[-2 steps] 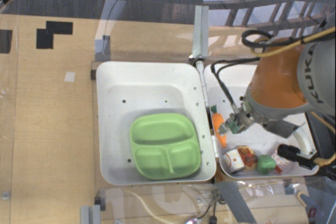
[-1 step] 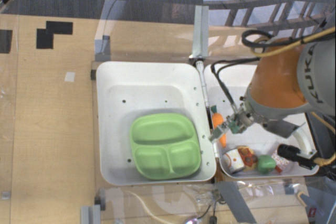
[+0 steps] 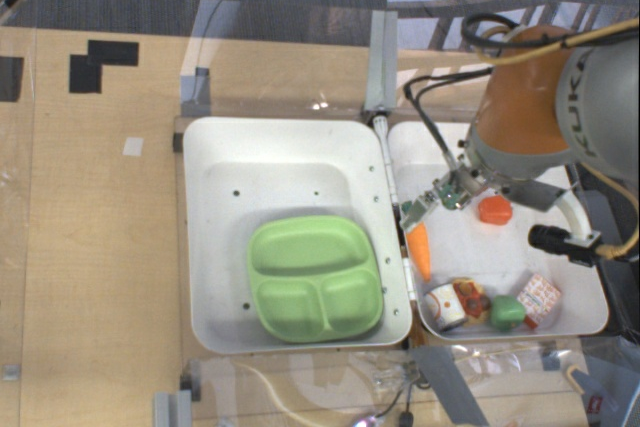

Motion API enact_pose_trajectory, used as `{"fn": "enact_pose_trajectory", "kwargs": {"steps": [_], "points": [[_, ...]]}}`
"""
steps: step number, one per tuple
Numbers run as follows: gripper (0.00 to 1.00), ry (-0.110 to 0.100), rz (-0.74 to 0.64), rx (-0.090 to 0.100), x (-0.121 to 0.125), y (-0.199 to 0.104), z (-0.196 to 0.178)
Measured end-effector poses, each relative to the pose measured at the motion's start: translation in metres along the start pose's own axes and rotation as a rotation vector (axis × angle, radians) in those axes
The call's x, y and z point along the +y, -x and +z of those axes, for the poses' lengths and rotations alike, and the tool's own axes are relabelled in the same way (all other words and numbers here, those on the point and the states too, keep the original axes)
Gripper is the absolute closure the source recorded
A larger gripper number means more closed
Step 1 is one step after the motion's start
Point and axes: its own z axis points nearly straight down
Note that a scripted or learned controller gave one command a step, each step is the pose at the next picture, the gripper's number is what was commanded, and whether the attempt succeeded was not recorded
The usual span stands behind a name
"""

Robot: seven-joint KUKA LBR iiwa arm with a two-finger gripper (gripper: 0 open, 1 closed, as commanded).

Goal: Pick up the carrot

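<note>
Orange carrot point(image 3: 420, 251): lies lengthwise against left wall of right bin point(image 3: 590, 320), loose, unheld. Gripper point(image 3: 415, 210): poised just beyond carrot's far tip, probably lining up a grasp; finger state cannot be told. Green tray point(image 3: 314, 276): in left bin point(image 3: 215, 215), apart from the job.

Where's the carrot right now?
The carrot lies in the right bin, tight against its left wall, just below the gripper and above the small can.
</note>
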Motion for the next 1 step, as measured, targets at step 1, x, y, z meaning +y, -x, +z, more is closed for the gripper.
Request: {"fn": "enact_pose_trajectory", "kwargs": {"steps": [1], "points": [[0.0,0.0,-0.115,0.0,-0.0188,-0.0153,-0.0003]]}}
